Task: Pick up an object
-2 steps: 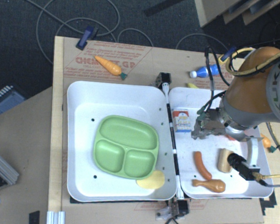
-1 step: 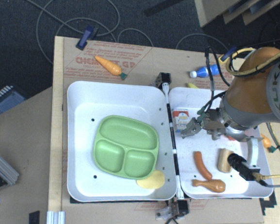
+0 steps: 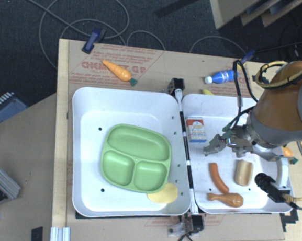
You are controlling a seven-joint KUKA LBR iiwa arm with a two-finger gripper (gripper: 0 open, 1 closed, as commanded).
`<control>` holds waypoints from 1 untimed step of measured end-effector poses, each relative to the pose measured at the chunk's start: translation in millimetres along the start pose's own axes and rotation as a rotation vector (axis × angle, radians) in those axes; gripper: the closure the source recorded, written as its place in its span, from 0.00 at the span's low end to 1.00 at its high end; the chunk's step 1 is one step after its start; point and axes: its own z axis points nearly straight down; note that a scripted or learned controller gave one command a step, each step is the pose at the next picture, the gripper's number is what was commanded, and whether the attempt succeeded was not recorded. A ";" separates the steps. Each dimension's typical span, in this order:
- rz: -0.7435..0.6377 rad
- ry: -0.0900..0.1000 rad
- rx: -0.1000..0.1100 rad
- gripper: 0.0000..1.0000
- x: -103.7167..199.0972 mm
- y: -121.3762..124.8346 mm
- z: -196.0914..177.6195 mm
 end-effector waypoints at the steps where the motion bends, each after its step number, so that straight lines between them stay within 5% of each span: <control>1: 0.000 -0.001 -0.002 0.00 -39.5 -25.0 100.1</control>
